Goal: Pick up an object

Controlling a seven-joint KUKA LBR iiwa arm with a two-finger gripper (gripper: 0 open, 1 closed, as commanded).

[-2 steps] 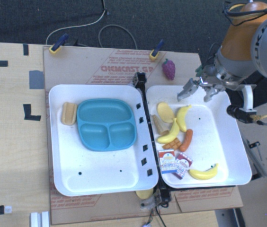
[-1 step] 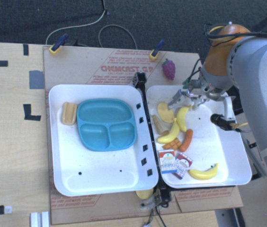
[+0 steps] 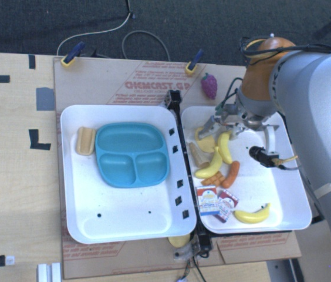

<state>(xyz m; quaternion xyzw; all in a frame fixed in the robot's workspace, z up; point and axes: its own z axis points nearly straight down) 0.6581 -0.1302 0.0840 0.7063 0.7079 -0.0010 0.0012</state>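
Note:
My gripper hangs over the back left of the right bin, under the orange-banded wrist. Just below it lie a small yellow banana and a pale yellow fruit; the banana's top end reaches up to the gripper. Whether anything is gripped is unclear. Further forward lie a second banana, an orange sausage-like piece and a small carrot. A red and white carton and a third banana lie near the front wall.
The left bin holds a blue divided plate and a tan bread slice. Purple grapes lie on the board behind the right bin. A tan stick rests by the divider between the bins.

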